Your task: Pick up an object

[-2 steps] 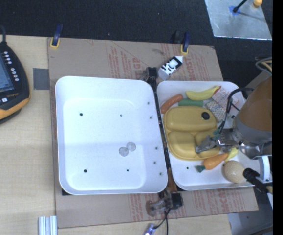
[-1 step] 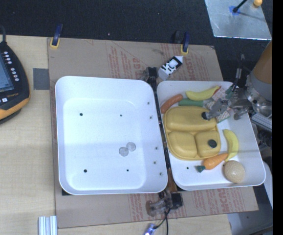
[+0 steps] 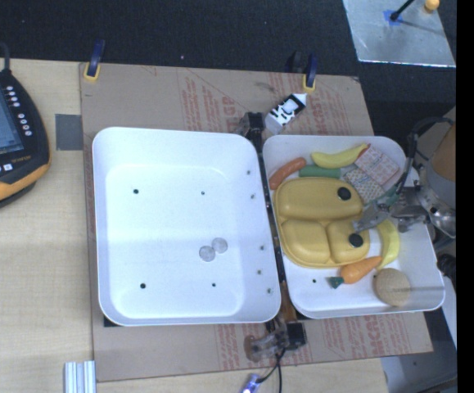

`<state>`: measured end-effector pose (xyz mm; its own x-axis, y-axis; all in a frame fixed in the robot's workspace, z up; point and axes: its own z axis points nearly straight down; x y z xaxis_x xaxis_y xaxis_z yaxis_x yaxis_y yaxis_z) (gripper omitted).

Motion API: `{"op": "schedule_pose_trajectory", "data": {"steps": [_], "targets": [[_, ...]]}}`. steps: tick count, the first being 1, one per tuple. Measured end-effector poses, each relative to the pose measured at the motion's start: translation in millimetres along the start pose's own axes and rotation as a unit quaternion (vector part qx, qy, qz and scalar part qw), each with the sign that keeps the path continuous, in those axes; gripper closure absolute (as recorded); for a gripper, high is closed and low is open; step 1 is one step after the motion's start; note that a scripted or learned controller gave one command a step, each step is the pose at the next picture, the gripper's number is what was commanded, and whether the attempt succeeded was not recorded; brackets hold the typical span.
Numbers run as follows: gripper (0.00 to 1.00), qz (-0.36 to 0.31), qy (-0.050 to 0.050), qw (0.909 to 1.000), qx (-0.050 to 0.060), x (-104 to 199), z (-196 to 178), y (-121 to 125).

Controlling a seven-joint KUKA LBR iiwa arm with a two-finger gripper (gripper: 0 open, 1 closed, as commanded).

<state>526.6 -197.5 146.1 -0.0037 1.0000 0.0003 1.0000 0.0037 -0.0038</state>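
Observation:
The right bin (image 3: pixel 421 256) holds a jumble of toy food. A large yellow moulded piece (image 3: pixel 314 219) with two black spots lies in its middle. Around it are a banana (image 3: pixel 339 155), a reddish sausage (image 3: pixel 287 171), a checked pad (image 3: pixel 373 170), a second banana (image 3: pixel 390 244), an orange carrot (image 3: pixel 359 270) and a tan ball (image 3: pixel 393 286). My gripper (image 3: pixel 377 214) reaches in from the right, low over the yellow piece's right edge, between the checked pad and the second banana. Nothing is visibly lifted.
The left bin (image 3: pixel 138 178) holds two small grey discs (image 3: pixel 213 250). Both bins sit on a cardboard sheet (image 3: pixel 187 88) held by clamps. A teach pendant (image 3: pixel 3 142) lies on the bench at far left. A black-and-white tag (image 3: pixel 286 110) lies behind the bins.

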Motion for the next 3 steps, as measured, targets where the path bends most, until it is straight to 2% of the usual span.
{"op": "schedule_pose_trajectory", "data": {"steps": [1, 2, 3], "targets": [[1.0, -0.002, 0.0, 1.0, 0.0, -1, -10, 1], [1.0, 0.0, 0.0, 1.0, -0.002, -14, -42, 0], [0.0, 0.0, 0.0, 1.0, -0.001, -14, -41, 0]]}}
